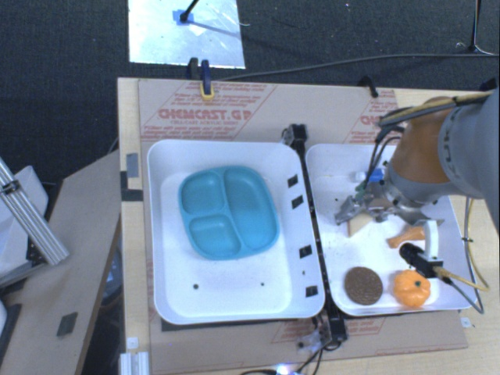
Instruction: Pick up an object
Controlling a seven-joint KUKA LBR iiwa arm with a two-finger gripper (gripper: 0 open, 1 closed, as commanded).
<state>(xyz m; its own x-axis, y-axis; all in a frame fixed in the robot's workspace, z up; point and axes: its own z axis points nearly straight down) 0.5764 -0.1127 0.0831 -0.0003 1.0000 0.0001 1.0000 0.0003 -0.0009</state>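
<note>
Grey arm with orange band [437,151] reached in from the right, low over the right-hand shallow white bin [330,170]. Metal pincer [361,211] sat down near that bin's middle, directly above a small tan block [359,226] and apparently touching its upper edge. Could not tell whether the pincer was apart, together or clamped on the block, as the wrist covered the view from above. Other loose items in the same bin were a flat orange wedge-shaped piece [412,235] just right of the block, a round dark-brown disc [364,285] at the near wall, and a small orange pumpkin-shaped toy [412,288] just beside the disc on its right. The disc and pumpkin lay apart from the pincer. The left-hand shallow white bin [176,303] held a teal plastic plate with three compartments [228,212], lying flat around the centre. Both bins rested side by side on the pale surface [211,116], printed with red lettering.
</note>
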